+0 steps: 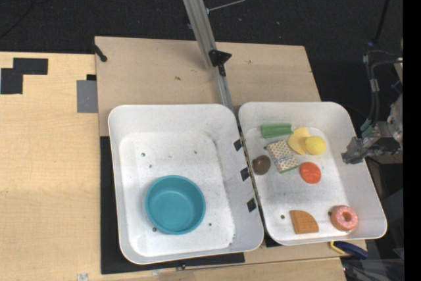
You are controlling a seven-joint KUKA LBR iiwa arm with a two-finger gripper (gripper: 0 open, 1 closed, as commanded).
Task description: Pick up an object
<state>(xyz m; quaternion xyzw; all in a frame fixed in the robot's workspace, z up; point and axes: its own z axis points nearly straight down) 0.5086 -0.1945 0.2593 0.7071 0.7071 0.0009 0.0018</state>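
My gripper (353, 153) sits at the right rim of the right bin (358, 135), just over its edge, and at this slant I cannot tell how it is set. I see nothing caught in it.

I take the orange-red ball (310, 172) near the middle of that bin as my landmark. Just above it lies a yellow piece (308, 141), rounded like a lemon on its right side and flatter on its left. Further up and to the left of the ball lies a green bar (275, 130), on its side along the bin's far part. Directly left of the ball is a small patterned block (283, 155), tilted, touching the yellow piece at its upper right corner. Left of that block, a dark brown round thing (261, 164) rests near the bin's left wall. Below the ball and a little left, an orange-brown wedge (304, 222) like a slice of toast lies near the front rim. Below and right of the ball, a pink frosted doughnut (344, 218) sits in the front right corner. My gripper is up and to the right of the ball, apart from it.

Well left of the ball, in the left bin (125, 128), a teal bowl (175, 204) stands upright in the front part.
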